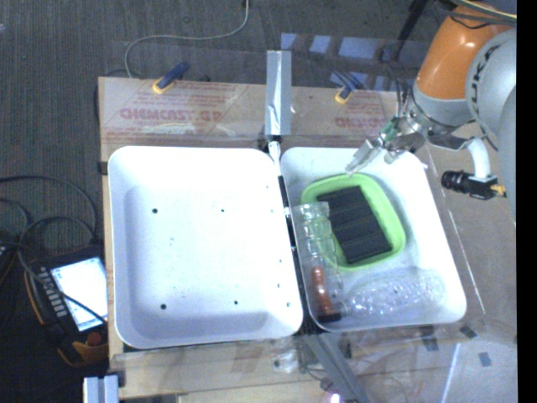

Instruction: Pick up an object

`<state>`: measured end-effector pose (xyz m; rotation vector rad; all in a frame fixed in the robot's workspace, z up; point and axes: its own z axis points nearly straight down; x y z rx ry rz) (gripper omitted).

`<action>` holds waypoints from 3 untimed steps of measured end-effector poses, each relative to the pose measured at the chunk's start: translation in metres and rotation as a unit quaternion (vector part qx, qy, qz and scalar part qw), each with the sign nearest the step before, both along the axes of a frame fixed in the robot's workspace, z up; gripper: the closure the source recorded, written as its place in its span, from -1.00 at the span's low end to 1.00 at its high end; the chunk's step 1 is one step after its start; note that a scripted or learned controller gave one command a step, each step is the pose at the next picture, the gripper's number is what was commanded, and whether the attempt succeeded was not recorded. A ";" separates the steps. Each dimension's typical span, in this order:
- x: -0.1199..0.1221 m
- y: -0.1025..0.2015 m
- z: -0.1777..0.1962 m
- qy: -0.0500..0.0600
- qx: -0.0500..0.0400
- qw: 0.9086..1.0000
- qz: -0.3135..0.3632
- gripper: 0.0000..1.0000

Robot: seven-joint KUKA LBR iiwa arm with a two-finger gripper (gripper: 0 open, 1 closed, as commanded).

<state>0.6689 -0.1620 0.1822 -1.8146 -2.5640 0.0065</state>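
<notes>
The right bin (436,217) holds a green tray with a black ridged insert (359,222). A clear plastic cup (312,225) lies beside it on the left. A small brown bottle (321,288) lies near the bin's front left corner. A crumpled clear plastic bottle (393,292) rests along the front. My gripper (379,152) hangs above the bin's far edge, just beyond the green tray's back corner. Its fingers look spread, and nothing is between them.
The left bin (201,242) stands next to the right one, parted by a metal divider (278,99). Two clamps (170,77) sit on the cardboard at the back. A handheld screen device (71,292) lies on the floor at the left.
</notes>
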 end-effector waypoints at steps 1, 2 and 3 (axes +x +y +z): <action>0.004 -0.029 -0.077 -0.007 0.000 1.000 0.005 -1.00; 0.000 -0.061 -0.033 0.000 0.001 1.000 -0.022 -1.00; -0.028 -0.059 -0.082 -0.015 0.001 1.000 0.022 -1.00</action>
